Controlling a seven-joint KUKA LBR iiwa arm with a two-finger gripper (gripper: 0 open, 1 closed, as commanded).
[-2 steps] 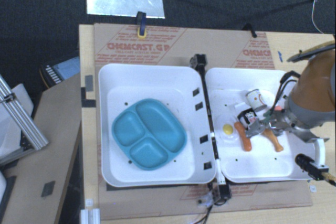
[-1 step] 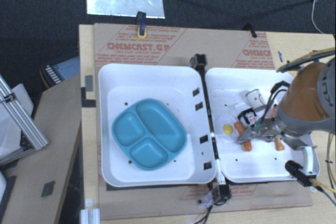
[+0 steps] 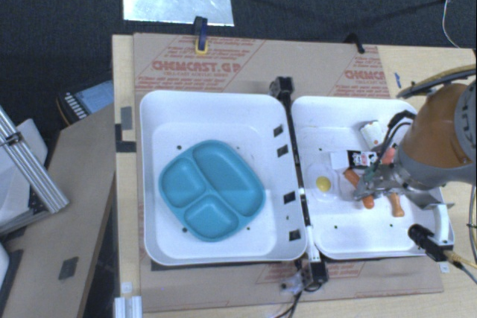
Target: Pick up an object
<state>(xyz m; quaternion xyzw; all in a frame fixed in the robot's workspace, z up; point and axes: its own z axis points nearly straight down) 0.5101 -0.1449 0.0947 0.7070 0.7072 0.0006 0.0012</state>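
- The gripper hangs low in the right bin, lower right of frame, among small orange pieces; whether it grips anything cannot be told.
- Judged step: the grasp. Next: lift straight, check hold.
- A blue tray lies in the left bin.

Blue tray sits in the left bin. Gripper is down in the right bin over some orange bits, maybe touching; yellow ball nearby.
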